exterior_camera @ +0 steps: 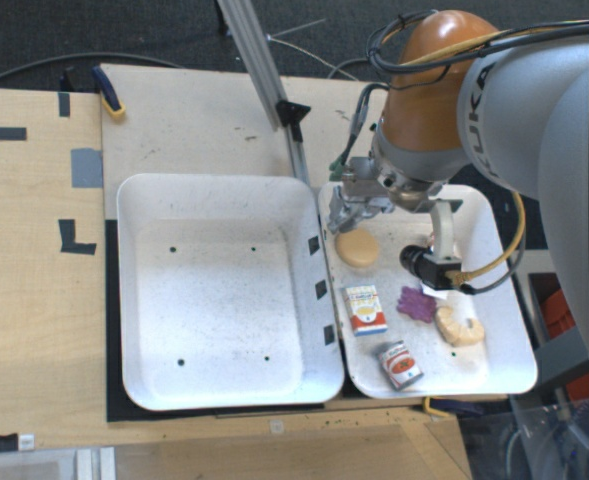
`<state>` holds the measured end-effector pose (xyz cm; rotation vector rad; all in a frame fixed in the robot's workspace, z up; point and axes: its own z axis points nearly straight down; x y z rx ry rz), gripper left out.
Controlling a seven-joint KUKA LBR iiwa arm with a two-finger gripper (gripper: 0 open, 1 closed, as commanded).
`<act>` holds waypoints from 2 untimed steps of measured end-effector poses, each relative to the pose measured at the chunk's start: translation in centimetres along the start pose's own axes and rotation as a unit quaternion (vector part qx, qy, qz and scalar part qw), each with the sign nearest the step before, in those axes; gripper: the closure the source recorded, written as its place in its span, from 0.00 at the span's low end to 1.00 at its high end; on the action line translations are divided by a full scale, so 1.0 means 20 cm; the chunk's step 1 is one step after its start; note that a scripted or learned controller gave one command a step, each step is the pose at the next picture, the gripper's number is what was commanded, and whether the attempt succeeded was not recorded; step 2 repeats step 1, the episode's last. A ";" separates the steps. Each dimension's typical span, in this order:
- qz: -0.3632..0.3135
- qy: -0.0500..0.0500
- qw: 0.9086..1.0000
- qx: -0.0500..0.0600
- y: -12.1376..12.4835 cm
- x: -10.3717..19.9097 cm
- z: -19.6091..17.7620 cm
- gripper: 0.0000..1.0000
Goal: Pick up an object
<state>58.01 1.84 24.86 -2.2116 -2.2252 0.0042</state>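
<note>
Sitting nearest the camera in the right bin (514, 363) is a small can (401, 364) with a red and white label, lying on its side, tilted. Just beyond it a small carton (365, 309), white with red and orange print, lies flat by the bin's left wall. Right of the can, a pale bread-like piece (460, 327), lumpy, tan and cream. Touching or just beside it, a purple object (415, 303), crumpled shape, hard to say what it is. Farther back, a round tan bun-like disc (358, 249), smooth, flat, light brown; this is the thing closest to the gripper (347, 214).

Jaws sit just above and slightly left of the disc, at its far edge, near the wall between the bins. They look a little apart with nothing seen between them, but they are small, dark and partly blurred into the wrist hardware, so cannot tell for sure whether they are apart or together. Contact with the disc cannot be told either.

Black fitting with a white post (441, 238) hangs off the wrist over the right bin, right of the disc; a yellow cable (499, 258) loops beside it.

Left bin (139, 268) lies beside the right one, speckled floor. Orange band (436, 63) and grey arm (539, 118) cover the far right corner of the right bin and run off frame. Counter (34, 268) is light wood with grey tape marks. Metal rail (259, 63) slants in at the far edge.
</note>
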 end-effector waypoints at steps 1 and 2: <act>-0.001 0.000 1.000 -0.001 -0.04 0.28 0.00 1.00; -0.001 0.000 1.000 -0.001 -0.04 0.28 0.00 1.00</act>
